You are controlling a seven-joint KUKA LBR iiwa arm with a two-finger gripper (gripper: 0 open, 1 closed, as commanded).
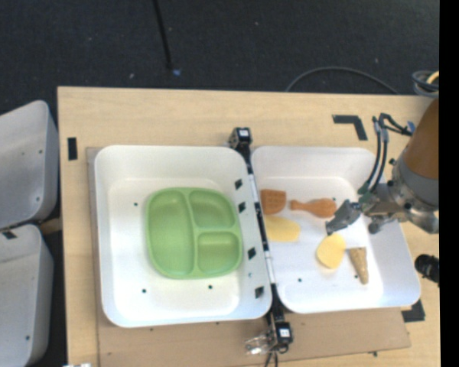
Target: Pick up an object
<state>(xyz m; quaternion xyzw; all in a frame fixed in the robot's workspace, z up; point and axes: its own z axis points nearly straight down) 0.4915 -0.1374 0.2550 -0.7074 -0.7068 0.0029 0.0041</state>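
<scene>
**A:** Where does the claw (350, 215) sit just now?

**B:** Over the right-hand shallow white bin (314, 297), near its right wall, just above the round pale-yellow plastic piece (330, 252). I cannot tell from this angle whether it is open or closed, and I see nothing held in it.

**A:** What else lies there?

**B:** A brown wooden-looking spatula (315, 206), an orange-brown square piece (273, 201), a yellow oval piece (283, 230) and a tan cone (359, 264). The green divided plastic tray (193, 232) fills the left-hand white bin (118, 304).

**A:** Best approach?

**B:** I'd pick the round yellow piece: nearest, apart from its neighbours. Centre over it, come straight down, close across its narrower width, and steer clear of the cone beside it.
</scene>
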